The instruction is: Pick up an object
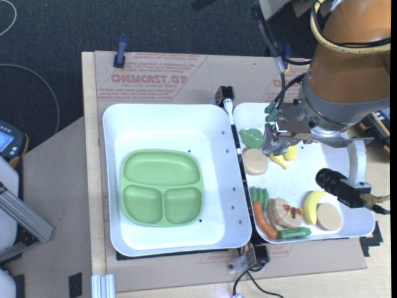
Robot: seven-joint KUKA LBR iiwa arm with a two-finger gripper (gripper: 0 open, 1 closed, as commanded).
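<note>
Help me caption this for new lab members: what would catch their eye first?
The big orange-banded arm looming over the right bin, its pincer low among the toy food near a yellow piece. Then the green divided tray, alone in the left bin.

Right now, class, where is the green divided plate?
The green divided plate lies flat in the left white bin, near its middle, with its two small compartments toward the front edge.

Red print "CHEMCAST G P" on brown board (155, 73) beneath bins; smaller lines under it illegible.
</note>
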